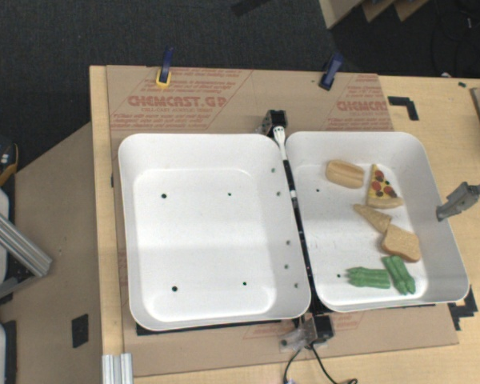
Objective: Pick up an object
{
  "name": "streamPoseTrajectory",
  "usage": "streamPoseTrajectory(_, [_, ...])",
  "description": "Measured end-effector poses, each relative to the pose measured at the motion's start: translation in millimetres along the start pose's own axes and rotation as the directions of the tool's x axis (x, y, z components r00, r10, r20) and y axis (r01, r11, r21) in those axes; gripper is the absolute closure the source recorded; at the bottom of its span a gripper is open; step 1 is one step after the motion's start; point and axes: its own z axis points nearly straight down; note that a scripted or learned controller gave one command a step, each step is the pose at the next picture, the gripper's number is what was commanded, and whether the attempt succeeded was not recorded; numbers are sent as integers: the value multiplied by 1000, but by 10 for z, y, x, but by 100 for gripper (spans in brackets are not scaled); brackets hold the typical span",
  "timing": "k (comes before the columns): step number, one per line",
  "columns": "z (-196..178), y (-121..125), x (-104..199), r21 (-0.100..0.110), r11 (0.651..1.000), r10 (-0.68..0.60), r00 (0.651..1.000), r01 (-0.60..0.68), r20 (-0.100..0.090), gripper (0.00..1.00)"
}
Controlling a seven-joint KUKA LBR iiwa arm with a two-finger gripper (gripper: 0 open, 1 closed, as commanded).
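Claw (462,199) at right edge of frame, just outside right bin (432,174); finger state cannot be told. Right bin holds bread roll (344,174), pizza slice (382,187), two wedges (390,232), green beans (382,277). Left bin (200,230) beside it.

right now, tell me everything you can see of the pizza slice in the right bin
The pizza slice is a small toy wedge, plastic-looking, with a pale tan crust and a yellow top dotted with red pieces. It lies flat in the right bin, in the far half toward the right wall, its tip pointing to the far side. Its left edge sits close beside the bread roll; contact is unclear. Nothing grips it.
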Motion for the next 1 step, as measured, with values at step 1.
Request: streamPoseTrajectory(1, [-893, 24, 280, -26, 1000, -5, 1000, 5, 10, 0])
